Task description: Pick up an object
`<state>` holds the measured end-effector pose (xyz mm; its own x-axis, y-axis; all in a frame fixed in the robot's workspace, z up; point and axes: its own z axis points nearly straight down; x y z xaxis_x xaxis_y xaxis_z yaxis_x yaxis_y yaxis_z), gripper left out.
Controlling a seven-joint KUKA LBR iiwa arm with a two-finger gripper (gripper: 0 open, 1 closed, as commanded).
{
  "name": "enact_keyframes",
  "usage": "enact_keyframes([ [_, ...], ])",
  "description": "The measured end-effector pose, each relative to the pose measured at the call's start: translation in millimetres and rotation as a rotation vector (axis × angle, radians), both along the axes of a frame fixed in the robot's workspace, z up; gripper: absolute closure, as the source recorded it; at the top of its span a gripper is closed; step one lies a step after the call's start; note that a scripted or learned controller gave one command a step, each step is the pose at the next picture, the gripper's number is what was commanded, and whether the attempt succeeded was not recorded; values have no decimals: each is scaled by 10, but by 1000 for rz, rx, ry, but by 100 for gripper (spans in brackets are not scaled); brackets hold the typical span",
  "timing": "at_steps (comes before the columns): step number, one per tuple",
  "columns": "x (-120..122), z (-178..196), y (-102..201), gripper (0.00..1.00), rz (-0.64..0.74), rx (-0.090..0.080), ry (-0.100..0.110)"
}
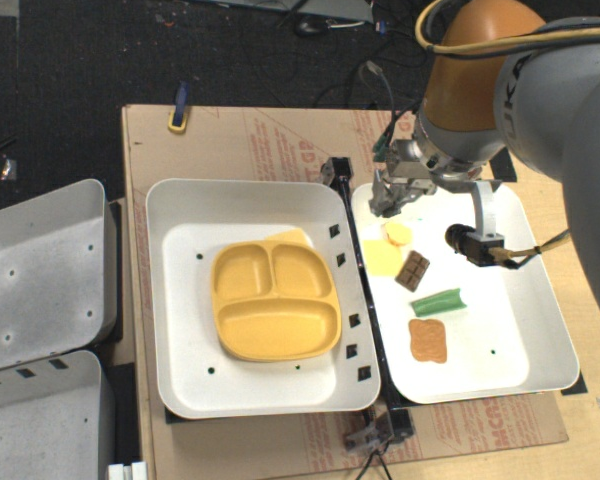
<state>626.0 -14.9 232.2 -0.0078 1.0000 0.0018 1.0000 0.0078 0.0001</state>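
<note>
Camera view, landmark: right bin (pixel 540 368), one of two on the bench (pixel 240 133).
Claw (pixel 388 206): over the bin's upper-left corner, pointing down; open or closed cannot be told.
Nearest thing: small yellow round piece (pixel 397 234), just below the claw, toward the bin's middle.
Next to it: pale yellow flat piece (pixel 380 258), touching the bin's left wall.
Further in: brown block (pixel 413 270), green piece (pixel 438 303) lying long axis roughly across the bin, orange slab (pixel 428 341).
Left bin (pixel 180 368): yellow divided tray (pixel 275 301).
Judgement: short descent and slight shift inward likely needed.
</note>
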Motion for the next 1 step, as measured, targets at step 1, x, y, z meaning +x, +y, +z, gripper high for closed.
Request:
enact_keyframes([
  [1, -170, 97, 498, 100, 0, 0, 2],
])
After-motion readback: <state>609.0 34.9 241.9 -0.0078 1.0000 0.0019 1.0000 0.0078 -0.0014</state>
